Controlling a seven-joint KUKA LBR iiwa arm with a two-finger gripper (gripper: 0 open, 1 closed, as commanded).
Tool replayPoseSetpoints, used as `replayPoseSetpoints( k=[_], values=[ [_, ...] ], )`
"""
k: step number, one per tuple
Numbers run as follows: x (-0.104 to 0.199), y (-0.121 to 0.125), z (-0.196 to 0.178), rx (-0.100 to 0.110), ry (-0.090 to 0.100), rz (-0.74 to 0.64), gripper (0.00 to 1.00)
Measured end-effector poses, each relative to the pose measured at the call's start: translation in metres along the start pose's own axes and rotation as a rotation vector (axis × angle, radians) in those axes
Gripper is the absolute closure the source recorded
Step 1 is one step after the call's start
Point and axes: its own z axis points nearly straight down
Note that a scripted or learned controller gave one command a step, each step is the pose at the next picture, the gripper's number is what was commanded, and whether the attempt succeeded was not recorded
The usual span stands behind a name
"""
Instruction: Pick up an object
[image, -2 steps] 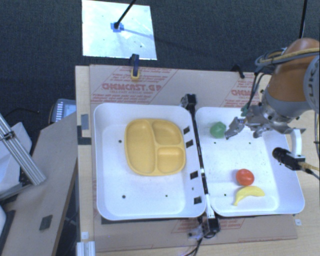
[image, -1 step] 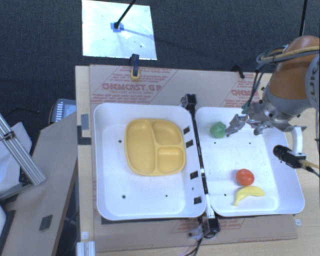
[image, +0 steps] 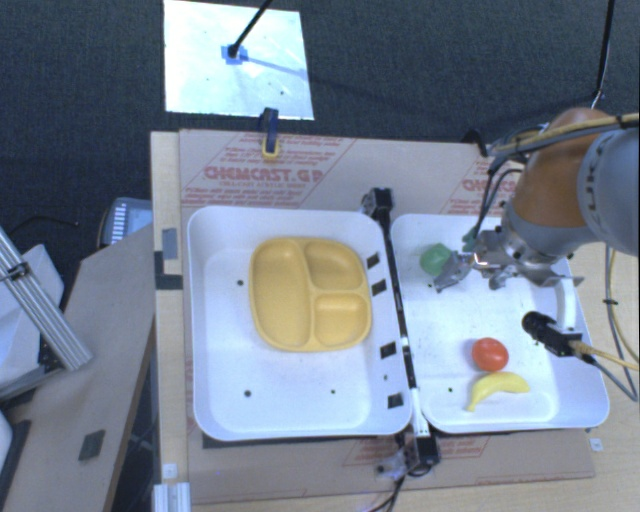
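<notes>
In the right bin (image: 560, 400) lie a green object (image: 434, 258) at the back left, a red tomato (image: 489, 352) and a yellow banana (image: 497, 387) near the front. My gripper (image: 472, 279) hangs low over the back of this bin, open, with nothing between its fingers. Its left finger (image: 449, 276) is just right of and below the green object, close to it. The tomato lies well in front of the gripper.
The left bin (image: 225, 390) holds a yellow divided plate (image: 308, 293). A black divider (image: 392, 300) runs between the bins. The grey arm with its orange band (image: 560, 170) comes in from the right, and a black cable fitting (image: 548, 333) hangs over the right bin.
</notes>
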Motion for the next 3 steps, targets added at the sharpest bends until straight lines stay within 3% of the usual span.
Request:
replayPoseSetpoints(
  k=[1,2,3],
  values=[
    [0.004,0.008,0.058,0.0,0.0,-0.002,0.0],
    [0.005,0.008,0.07,-0.003,0.0,0.001,0.0],
    [0.004,0.009,0.059,-0.007,-0.001,0.003,1.0]
  ],
)
